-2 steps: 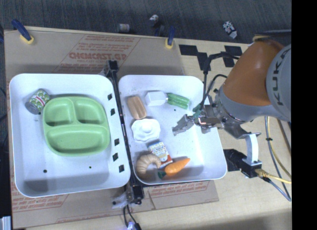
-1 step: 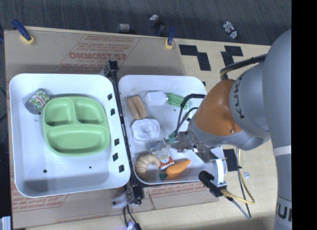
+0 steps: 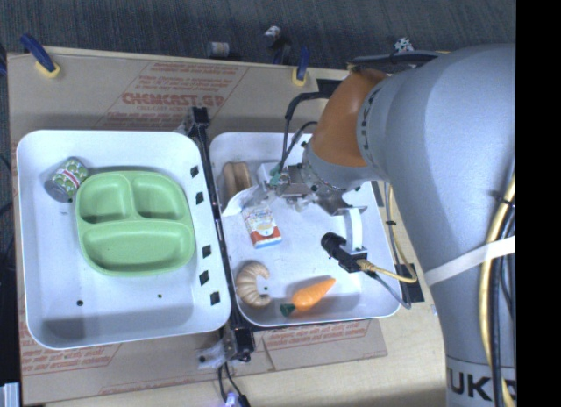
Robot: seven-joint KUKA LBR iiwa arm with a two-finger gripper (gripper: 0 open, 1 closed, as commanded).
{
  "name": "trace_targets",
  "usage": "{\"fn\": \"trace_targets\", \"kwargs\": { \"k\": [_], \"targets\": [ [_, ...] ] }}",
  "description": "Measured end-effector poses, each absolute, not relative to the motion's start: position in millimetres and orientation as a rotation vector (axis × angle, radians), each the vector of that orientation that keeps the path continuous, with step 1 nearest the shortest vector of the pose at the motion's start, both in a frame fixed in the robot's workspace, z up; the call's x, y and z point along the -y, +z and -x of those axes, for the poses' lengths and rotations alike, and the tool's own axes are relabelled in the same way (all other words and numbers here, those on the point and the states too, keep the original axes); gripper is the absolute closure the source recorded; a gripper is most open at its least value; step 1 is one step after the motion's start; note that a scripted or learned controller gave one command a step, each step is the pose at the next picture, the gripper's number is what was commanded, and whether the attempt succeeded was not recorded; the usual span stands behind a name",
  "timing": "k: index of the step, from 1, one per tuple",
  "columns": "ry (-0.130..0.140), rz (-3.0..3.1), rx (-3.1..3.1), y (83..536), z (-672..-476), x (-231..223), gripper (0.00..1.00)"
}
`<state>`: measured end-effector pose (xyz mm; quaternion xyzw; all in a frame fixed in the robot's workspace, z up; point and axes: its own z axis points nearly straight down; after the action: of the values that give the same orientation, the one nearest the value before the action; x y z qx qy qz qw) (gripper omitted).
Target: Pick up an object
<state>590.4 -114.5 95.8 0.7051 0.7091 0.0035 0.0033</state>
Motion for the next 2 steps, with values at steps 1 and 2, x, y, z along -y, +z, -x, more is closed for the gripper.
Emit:
{"fn": "trace_targets", "kwargs": {
  "k": [1, 2],
  "targets": [
    [0.013, -2.208, -2.232, 106, -590.8, 113, 1.0],
    [0.002, -2.211, -2.227, 238, -556.4, 107, 1.0]
  ]
}}
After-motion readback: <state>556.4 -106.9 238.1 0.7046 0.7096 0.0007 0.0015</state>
